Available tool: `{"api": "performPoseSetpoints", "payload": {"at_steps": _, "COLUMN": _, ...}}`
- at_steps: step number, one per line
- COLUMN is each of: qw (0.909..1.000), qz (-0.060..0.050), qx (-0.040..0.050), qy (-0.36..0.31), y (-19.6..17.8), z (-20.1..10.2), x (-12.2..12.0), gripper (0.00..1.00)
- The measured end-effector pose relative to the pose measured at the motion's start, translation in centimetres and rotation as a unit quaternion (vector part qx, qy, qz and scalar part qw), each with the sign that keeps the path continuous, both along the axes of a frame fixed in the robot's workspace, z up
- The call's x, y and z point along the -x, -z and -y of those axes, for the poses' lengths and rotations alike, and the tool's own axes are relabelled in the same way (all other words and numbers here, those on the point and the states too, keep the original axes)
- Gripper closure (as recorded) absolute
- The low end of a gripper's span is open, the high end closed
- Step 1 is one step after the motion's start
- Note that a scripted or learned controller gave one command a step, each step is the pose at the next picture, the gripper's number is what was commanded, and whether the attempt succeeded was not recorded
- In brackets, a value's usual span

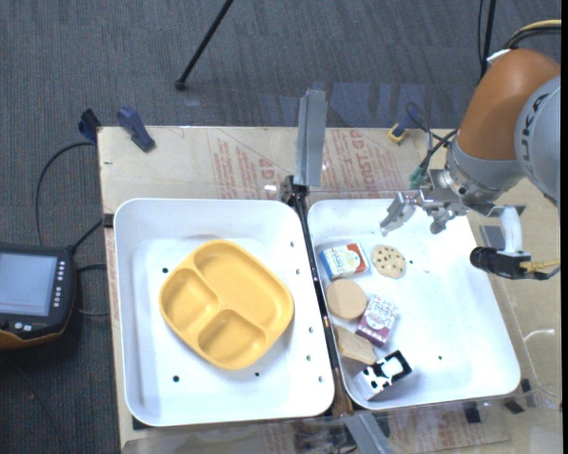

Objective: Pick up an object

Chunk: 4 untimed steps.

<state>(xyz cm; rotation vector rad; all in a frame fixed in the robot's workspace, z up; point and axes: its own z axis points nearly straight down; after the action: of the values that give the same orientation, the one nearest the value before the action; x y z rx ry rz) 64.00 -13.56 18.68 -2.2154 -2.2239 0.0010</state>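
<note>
Fig.: Left bin holds a yellow divided tray, parked clear of picking. Right bin gathers candidates w/ cookie nearest. Gripper hovers above its upper edge, fingers apparently spread, empty, ready to descend.

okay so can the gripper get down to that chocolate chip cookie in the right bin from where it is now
Probably yes. The gripper hangs above the right bin, just up and right of the cookie. The cookie lies flat with bare bin floor around it, apart from the small carton on its left, so nothing blocks a straight descent.
</note>
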Motion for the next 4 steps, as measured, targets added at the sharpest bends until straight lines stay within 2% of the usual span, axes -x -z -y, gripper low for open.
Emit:
{"api": "performPoseSetpoints", "payload": {"at_steps": 1, "qw": 1.0000, "qz": -0.003, "qx": -0.0007, "qy": 0.005, "y": 10.3, "z": -2.2, "x": 6.2, "gripper": 0.00}}
{"api": "performPoseSetpoints", "payload": {"at_steps": 2, "qw": 0.9999, "qz": -0.002, "qx": -0.0002, "qy": -0.016, "y": 10.1, "z": 1.1, "x": 14.0, "gripper": 0.00}}
{"api": "performPoseSetpoints", "payload": {"at_steps": 3, "qw": 0.9999, "qz": -0.002, "qx": -0.0012, "qy": -0.014, "y": 9.2, "z": 1.1, "x": 14.0, "gripper": 1.00}}
{"api": "performPoseSetpoints", "payload": {"at_steps": 4, "qw": 0.9715, "qz": -0.003, "qx": -0.0001, "qy": 0.237, "y": 10.1, "z": 4.3, "x": 16.5, "gripper": 1.00}}
